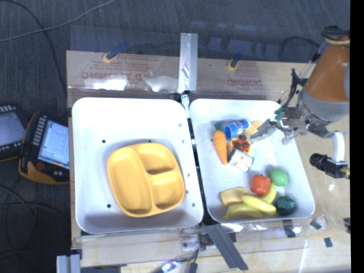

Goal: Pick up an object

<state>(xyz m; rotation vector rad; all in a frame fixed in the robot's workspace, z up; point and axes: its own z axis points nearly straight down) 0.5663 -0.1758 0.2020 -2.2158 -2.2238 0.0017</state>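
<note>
Left white bin point(91, 152): yellow plastic divided plate point(147, 178) at centre. Right white bin point(296, 164): orange toy carrot point(220, 145) near left wall, blue packet point(235, 128) and small white box point(241, 161) beside it; along front edge, yellow bananas point(250, 205), red pepper point(260, 184), green fruit point(278, 177). Gripper point(263, 131) low over back right corner, just right of blue packet; jaws' spacing not discernible. Best approach, judged: descend squarely on an isolated item, avoiding crowded neighbours.

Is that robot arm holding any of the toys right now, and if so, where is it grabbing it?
It cannot be told. The end effector sits over the right bin near the blue toy and carrot, but no toy shows clearly inside its grip.
</note>
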